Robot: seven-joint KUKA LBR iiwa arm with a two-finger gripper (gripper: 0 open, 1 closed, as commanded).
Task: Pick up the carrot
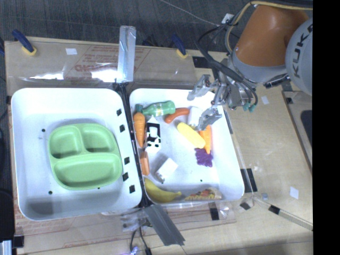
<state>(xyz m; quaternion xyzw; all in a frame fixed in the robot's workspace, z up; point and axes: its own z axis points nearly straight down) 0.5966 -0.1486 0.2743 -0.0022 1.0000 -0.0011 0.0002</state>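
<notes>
An orange carrot (139, 130) lies lengthwise against the left wall of the right bin (234, 166), its top end near a green bottle (159, 109). A second, smaller orange carrot-like piece (207, 139) lies by the right wall beside a yellow item (190, 135). My gripper (203, 104) hangs over the upper right part of this bin, open, with nothing between its fingers. Its lower fingertip (209, 117) is just above the small orange piece. The long carrot is well to the gripper's left.
The right bin also holds a red-orange sausage-like piece (177, 114), purple grapes (203, 157), a banana (161, 193), a white block (166, 168) and a black-and-white tag (153, 135). A green divided plate (84, 155) sits in the left bin (21, 142).
</notes>
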